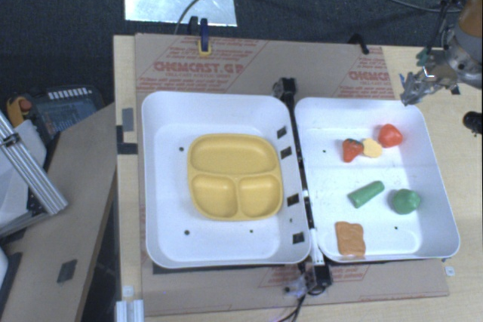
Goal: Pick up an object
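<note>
Objects for picking lie in the right bin (445, 215): a red piece (390, 135) near the far edge, and just beside it toward the middle a small yellow piece (372, 148) touching a red strawberry-like piece (352, 150). Nearer the front, a green cylinder (366, 193) lies tilted in the middle of the bin, with a round green piece (406, 200) close to it toward the right edge. A tan, toast-like slab (350, 238) sits by the bin's near edge, close to the front left corner. The left bin (162, 162) carries a yellow divided plate (233, 176) at its centre. The gripper (416, 89) hangs outside the right bin, past its far right corner, over the bench (317, 60), touching none of the pieces. It is too small and blurred to judge its spread.
</note>
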{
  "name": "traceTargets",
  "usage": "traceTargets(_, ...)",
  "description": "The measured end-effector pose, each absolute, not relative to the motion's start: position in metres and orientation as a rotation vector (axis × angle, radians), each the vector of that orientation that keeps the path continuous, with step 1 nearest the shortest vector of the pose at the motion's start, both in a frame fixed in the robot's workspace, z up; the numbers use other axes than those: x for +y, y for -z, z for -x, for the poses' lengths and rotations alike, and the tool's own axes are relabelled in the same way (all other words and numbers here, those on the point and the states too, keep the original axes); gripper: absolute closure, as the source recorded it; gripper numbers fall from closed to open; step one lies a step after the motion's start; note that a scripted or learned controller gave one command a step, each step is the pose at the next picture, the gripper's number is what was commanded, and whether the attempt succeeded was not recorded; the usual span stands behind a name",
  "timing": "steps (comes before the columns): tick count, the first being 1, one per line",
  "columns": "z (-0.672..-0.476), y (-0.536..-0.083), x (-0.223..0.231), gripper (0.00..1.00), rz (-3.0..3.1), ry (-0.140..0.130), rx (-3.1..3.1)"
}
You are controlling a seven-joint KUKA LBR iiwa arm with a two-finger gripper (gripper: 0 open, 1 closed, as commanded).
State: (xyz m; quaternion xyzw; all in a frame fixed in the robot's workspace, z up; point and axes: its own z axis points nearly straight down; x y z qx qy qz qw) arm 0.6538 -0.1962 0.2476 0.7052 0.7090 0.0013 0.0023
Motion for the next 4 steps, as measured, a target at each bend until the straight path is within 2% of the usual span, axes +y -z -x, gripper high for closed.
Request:
traceTargets(1, -0.634, -0.248, -0.137, 1.0, -2.212, -0.003, 2.232)
traceTargets(2, -0.621, -0.255, -0.082, 1.0, -2.212, -0.003, 2.232)
traceTargets(4, -0.587, -0.232, 0.025, 1.0, -2.214, 0.001, 2.233)
